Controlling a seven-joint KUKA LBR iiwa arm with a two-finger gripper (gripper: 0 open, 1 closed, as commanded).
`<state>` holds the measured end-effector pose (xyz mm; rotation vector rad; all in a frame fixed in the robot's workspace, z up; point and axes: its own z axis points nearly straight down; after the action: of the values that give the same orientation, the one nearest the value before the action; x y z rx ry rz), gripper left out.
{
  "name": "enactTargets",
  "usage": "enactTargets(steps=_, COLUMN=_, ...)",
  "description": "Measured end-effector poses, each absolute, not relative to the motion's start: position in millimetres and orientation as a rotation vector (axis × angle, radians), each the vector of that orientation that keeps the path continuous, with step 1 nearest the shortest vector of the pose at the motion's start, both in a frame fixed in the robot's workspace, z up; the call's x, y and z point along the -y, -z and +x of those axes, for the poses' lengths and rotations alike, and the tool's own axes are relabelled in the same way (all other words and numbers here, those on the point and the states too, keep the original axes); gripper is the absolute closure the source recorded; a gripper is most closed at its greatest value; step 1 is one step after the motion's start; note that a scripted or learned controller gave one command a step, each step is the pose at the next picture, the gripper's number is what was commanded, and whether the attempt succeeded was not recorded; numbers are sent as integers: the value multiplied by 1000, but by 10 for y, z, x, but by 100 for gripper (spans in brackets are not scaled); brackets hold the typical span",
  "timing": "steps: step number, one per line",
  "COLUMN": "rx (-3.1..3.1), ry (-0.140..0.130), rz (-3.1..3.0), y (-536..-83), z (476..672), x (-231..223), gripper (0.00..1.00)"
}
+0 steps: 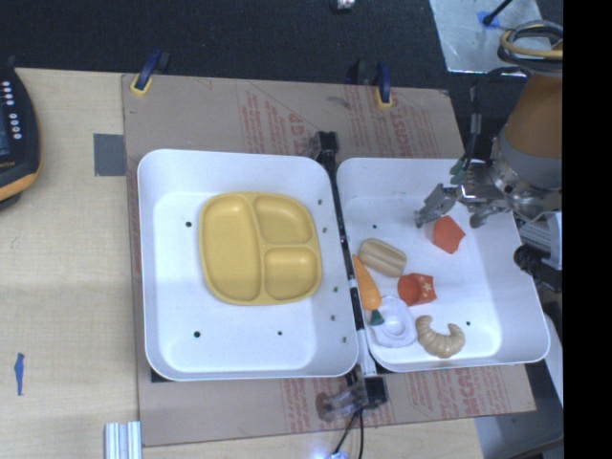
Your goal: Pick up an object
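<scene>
Spread wide, the jaws of the gripper (453,209) hold nothing; one dark finger (429,207) angles out to the view's left and the other reaches toward the view's right, with a red block (448,234) lying just below the gap between them. No finger is seen touching that block. It rests on the floor of the right bin (483,344), in the upper part, tilted a little.

Lower and toward the bin's inner wall lies a tan bread roll (382,255), and just below it to the right a second red piece (417,288), darker and crumpled in outline. An orange carrot (366,283) runs along the inner wall, its green end near a small white dish-like item (393,327). A pale croissant (440,338) curls at the bin's near edge, just beside that white item.

Across the divide, the left bin (168,256) holds a yellow divided plate (259,248) with three compartments, sitting near its middle.

Both bins sit on a sheet of brown cardboard (249,113), clipped at the far edge by a yellow clamp (145,75) and a blue clamp (382,86). On the view's right the grey arm (532,161) with its orange band comes down to the wrist.
</scene>
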<state>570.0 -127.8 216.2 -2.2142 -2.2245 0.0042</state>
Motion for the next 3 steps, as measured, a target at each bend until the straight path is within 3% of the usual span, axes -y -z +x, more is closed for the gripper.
enactTargets(steps=1, rx=2224, ry=-9, rz=-2218, y=-1635, z=6007, x=1709, gripper=0)
enactTargets(steps=2, rx=2220, ry=-11, rz=-2214, y=-873, z=6042, x=2049, gripper=0)
enactTargets(steps=3, rx=2224, ry=-7, rz=-2215, y=-1028, z=6059, x=2044, gripper=100)
